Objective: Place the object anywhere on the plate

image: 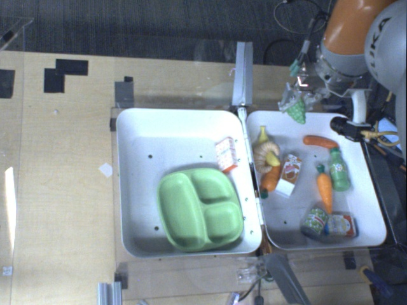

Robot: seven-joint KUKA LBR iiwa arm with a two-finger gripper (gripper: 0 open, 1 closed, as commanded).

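Green divided plastic plate (pixel 200 208) lies bare in the left bin. Gripper (pixel 297 104) pinches a small green object (pixel 297 111) above the right bin's far edge; transfer remains.

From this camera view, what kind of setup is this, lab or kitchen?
Most likely a robot manipulation lab bench, not a kitchen: two white bins bolted side by side on a wooden bench, toy food such as a carrot and a green bottle, and a grey-and-orange arm reaching in.

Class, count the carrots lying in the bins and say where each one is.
2. One carrot lies in the right bin, beside the green bottle. The other carrot lies by that bin's left wall. More may be hidden.
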